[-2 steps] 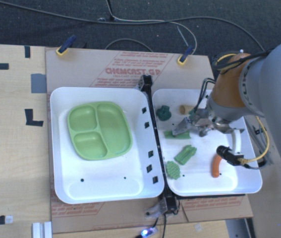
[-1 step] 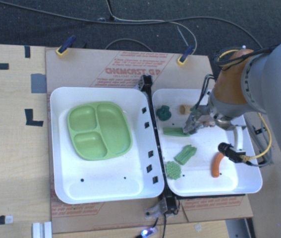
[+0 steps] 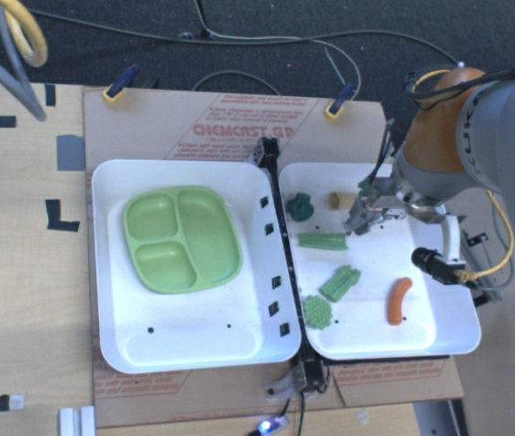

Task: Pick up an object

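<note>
light: bright, even | shadows: soft, faint | glare: none | focus: slightly soft overall

right bin (image 3: 448,339): orange sausage (image 3: 399,300) | green stick (image 3: 321,241) | ridged green piece (image 3: 340,282) | dark green lump (image 3: 301,208)

Hand (image 3: 361,218) over right bin (image 3: 439,334)

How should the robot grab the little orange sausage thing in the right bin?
Grip the orange sausage across its narrow middle, coming straight down from above. It lies flat on the right bin's floor, long and thin, standing nearly upright in the picture, with bare floor on both long sides, so the tool probably fits around it.
</note>
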